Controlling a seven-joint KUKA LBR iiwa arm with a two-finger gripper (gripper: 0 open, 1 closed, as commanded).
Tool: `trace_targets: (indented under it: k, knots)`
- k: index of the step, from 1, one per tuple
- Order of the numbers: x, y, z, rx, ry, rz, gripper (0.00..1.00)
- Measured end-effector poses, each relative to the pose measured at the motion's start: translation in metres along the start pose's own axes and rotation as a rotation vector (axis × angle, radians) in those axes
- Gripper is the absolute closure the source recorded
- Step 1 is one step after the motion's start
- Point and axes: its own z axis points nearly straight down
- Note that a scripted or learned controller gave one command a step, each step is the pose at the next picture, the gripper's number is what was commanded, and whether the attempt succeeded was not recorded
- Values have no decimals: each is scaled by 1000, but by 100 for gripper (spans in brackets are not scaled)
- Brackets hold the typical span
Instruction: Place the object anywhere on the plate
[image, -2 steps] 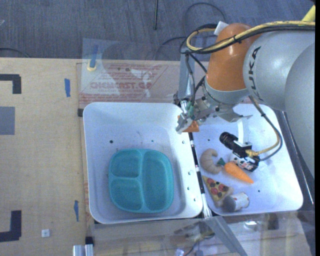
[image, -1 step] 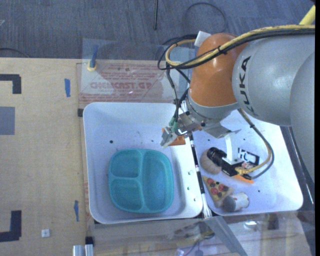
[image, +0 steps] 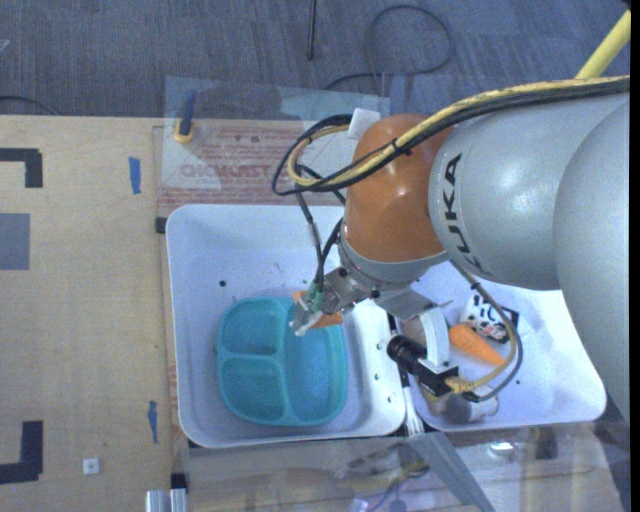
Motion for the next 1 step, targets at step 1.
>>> trace_targets:
  k: [1]
  knots:
    - [-1, 0, 0, -1, 0, 2, 0]
